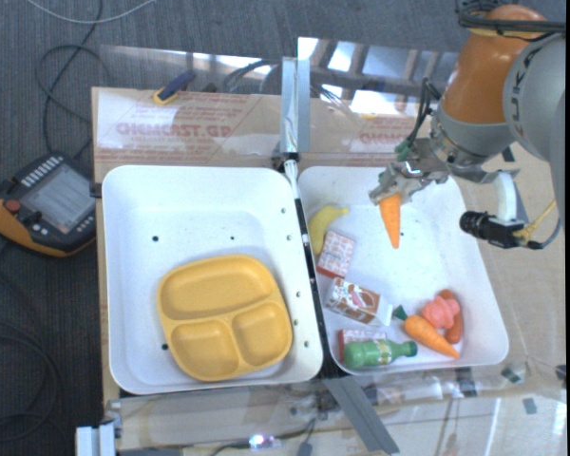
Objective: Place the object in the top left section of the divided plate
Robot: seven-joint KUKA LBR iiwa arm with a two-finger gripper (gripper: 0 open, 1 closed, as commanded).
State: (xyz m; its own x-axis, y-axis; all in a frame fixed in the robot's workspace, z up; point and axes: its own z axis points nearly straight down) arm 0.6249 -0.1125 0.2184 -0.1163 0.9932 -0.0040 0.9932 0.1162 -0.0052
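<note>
A yellow divided plate (226, 316) lies in the left white bin (133, 255), with one large section at its far side and two smaller ones at its near side. All three sections are bare. Over the right bin (475, 255), my gripper (396, 190) is shut on the thick end of an orange carrot (390, 224). The carrot hangs point-down, above the bin's far half. Plate and carrot are well apart, with the wall between the bins in the way.
On the right bin's floor lie a yellow banana-like piece (325, 221), a red-and-white packet (335, 253), a small carton (353, 300), a green bottle (378, 352), a second carrot (429, 335) and a red-orange toy (446, 310). A teach pendant (43, 205) sits left of the bench.
</note>
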